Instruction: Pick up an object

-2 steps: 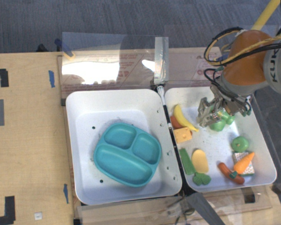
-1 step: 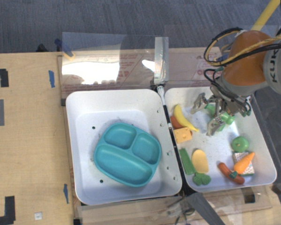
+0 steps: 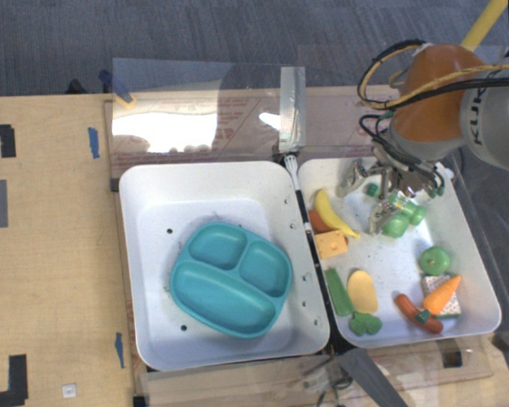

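Overhead, the gripper (image 3: pixel 394 201) is being held low over the right bin (image 3: pixel 478 255), just above a green toy (image 3: pixel 398 222) near a banana (image 3: pixel 330 213). Whether anything is being gripped cannot be told. A teal divided plate (image 3: pixel 231 278) is being borne by the left bin (image 3: pixel 146 247). No legible writing is being shown.

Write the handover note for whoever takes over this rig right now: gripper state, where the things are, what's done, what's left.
Gripper: low over the right bin's back area, at a green toy; grip unconfirmed.
Right bin: banana, cheese wedge, green apple, carrot, other toy foods.
Left bin: teal divided plate.
Done: nothing visibly lifted.
Left: secure one object and raise it.
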`<state>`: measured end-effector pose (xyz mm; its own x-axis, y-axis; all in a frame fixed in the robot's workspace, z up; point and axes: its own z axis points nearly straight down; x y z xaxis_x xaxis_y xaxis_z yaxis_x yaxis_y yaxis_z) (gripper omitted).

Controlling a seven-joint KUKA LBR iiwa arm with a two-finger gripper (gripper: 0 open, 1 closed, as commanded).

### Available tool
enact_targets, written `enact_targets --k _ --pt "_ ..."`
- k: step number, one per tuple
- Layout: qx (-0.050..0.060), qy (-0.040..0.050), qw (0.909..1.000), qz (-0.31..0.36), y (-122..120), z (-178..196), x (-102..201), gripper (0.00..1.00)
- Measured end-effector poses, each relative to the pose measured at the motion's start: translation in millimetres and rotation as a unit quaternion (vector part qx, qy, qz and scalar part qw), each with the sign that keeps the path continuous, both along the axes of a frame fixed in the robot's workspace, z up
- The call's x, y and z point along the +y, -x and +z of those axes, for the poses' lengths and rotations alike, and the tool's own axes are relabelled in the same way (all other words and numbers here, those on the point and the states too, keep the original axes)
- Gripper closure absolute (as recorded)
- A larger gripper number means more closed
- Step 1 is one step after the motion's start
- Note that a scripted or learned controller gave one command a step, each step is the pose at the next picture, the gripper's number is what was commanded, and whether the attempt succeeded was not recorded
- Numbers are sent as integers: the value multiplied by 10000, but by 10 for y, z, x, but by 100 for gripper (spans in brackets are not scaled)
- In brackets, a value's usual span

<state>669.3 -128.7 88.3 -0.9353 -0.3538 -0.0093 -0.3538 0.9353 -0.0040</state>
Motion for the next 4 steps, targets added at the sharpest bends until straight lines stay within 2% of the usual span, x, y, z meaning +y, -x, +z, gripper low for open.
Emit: enact_targets --k 1,2,3,4 --pt "-78 0 10000 -7 -40 152 10 100" --pt "-68 -3 10000 -7 -34 139 12 0" --pt "-130 2 9999 -11 -64 278 16 100" --pt "-90 8 9998 -201 -18 2021 188 100"
